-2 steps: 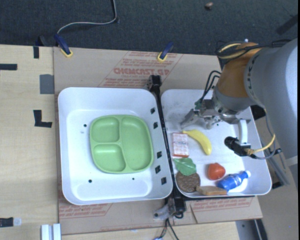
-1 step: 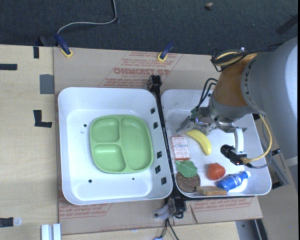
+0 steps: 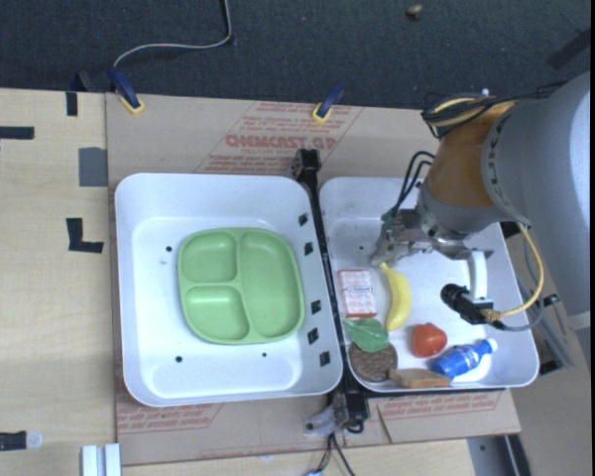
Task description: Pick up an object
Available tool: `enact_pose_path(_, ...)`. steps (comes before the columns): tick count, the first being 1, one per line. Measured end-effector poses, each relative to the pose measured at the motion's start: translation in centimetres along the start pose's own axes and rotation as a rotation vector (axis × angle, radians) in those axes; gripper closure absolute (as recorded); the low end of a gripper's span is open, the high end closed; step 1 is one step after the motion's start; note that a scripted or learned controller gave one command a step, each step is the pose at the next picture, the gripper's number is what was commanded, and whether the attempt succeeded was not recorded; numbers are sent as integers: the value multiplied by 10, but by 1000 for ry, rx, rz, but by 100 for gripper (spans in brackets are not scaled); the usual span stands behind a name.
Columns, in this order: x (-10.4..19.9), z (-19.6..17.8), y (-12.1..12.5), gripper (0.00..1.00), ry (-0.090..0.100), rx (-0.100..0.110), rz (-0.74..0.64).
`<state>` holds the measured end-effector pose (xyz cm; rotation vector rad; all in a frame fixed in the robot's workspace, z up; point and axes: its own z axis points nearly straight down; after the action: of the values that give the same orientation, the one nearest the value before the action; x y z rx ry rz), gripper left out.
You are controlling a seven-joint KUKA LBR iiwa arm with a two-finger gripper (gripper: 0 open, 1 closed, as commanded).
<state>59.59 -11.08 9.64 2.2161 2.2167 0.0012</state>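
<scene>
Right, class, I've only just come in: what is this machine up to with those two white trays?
A grey robot arm reaches in over the right bin, its gripper low near the bin's upper left, just above a banana. Nothing shows held between its fingers. A packet, a tomato and a blue bottle lie nearby. The left bin holds a green divided plate.

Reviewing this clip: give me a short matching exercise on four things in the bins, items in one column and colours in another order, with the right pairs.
Items:
1. banana
2. divided plate
3. tomato
4. bottle

Colours:
A. red
B. blue
C. yellow
D. light green

Pairs: 1-C, 2-D, 3-A, 4-B
</scene>
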Motion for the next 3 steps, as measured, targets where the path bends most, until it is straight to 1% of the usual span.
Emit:
enact_pose_path(1, 58, -88, -25, 100, 5, 6, -2)
enact_pose_path(2, -50, -135, -37, 100, 2, 5, 2)
enact_pose_path(3, -49, -135, -37, 0, 3, 6, 1)
